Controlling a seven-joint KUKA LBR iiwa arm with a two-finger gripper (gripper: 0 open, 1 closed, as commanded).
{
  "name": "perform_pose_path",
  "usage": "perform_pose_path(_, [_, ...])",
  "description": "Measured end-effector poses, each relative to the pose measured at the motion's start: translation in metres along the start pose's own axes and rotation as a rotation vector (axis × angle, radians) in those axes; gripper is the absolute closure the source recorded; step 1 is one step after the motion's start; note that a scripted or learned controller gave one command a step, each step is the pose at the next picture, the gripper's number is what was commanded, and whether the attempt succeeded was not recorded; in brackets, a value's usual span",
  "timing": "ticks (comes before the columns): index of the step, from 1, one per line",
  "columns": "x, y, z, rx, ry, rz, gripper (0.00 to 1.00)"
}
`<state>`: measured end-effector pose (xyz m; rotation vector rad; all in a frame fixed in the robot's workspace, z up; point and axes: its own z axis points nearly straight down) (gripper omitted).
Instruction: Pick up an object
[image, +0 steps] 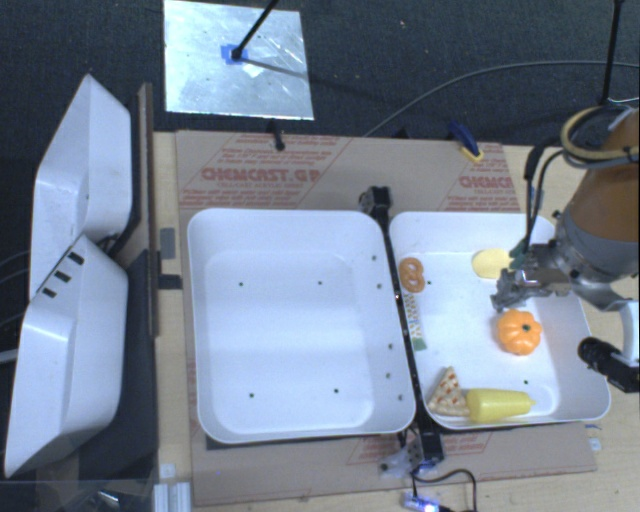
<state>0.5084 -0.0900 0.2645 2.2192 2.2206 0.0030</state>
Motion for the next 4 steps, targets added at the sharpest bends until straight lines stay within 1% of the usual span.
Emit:
perform_pose_path(1, [0.057, -0.002, 0.018, 0.003, 0.001, -0.004, 1.0])
perform_pose_path(2, [0.103, -0.012, 0.019, 0.002, 0.001, -0.004, 1.0])
perform_pose_path(3, [0.163, -0.02, 0.027, 0.003, 0.001, -0.005, 1.0])
perform_pose_path(4, [0.2, -0.016, 0.046, 0.004, 0.0, -0.003, 1.0])
